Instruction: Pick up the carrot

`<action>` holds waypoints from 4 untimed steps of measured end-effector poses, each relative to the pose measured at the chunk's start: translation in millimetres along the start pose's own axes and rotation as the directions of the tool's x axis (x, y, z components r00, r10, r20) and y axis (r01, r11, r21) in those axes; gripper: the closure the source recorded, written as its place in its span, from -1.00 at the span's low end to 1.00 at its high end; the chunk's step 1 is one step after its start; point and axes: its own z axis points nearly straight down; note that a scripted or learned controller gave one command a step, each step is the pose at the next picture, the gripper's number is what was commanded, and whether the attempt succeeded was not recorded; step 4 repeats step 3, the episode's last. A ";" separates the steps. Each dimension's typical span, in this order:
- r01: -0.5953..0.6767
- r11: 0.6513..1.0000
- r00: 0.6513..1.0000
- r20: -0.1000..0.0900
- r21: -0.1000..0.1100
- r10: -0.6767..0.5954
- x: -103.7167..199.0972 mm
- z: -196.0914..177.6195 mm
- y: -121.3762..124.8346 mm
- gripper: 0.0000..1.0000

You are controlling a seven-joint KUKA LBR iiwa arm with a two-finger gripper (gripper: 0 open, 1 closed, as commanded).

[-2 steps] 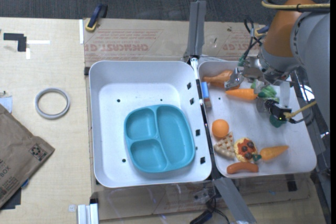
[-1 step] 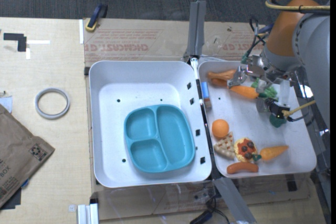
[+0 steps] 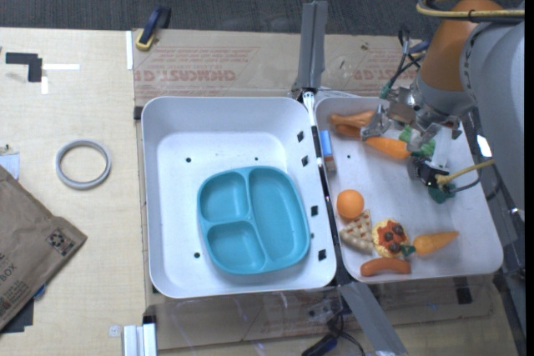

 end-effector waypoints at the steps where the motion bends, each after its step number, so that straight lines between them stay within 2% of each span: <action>1: 0.312 0.950 0.950 0.006 -0.021 -0.312 -2.8 -3.0 3.0 -1.00; 2: 0.048 0.998 0.999 0.001 0.038 -0.048 -0.5 2.2 15.7 -1.00; 3: 0.045 0.999 0.999 0.005 0.025 -0.046 -1.5 -7.4 18.7 1.00; 4: 0.045 0.999 0.999 0.005 0.025 -0.046 -1.5 -7.4 18.7 1.00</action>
